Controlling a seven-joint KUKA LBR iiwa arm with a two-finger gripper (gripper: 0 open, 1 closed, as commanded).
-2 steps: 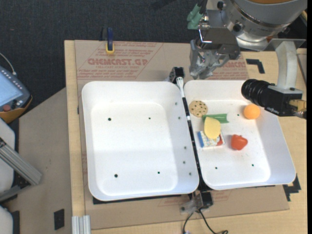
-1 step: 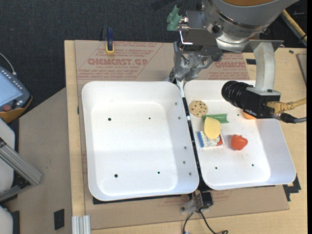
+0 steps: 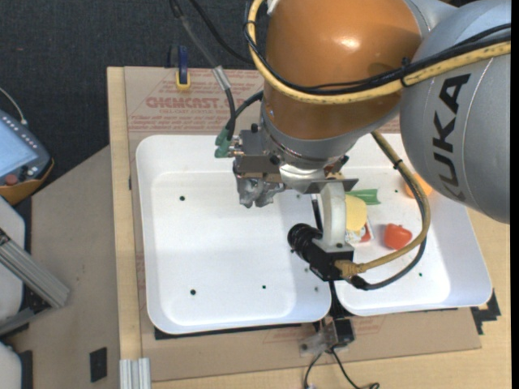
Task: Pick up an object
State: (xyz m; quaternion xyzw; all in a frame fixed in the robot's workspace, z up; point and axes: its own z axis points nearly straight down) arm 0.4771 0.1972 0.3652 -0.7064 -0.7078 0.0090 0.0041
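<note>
My gripper (image 3: 257,193) hangs over the far right part of the left white bin (image 3: 203,258), close above its floor, and I see nothing in it. The arm's large orange band and grey body cover the far half of both bins. In the right bin (image 3: 454,278) lie a yellow block (image 3: 356,215), a small red piece (image 3: 397,236) to its right, and a green piece (image 3: 366,194) just behind them. An orange bit (image 3: 410,187) peeks out from under the arm further right. All of these sit to the right of the gripper, across the divide between the bins.
The bins rest on a brown cardboard sheet (image 3: 130,217). A blue-and-yellow clamp (image 3: 183,67) stands at the sheet's far edge. Black and yellow cables loop around the wrist above the bins. A screen (image 3: 16,148) sits off the bench at the left.
</note>
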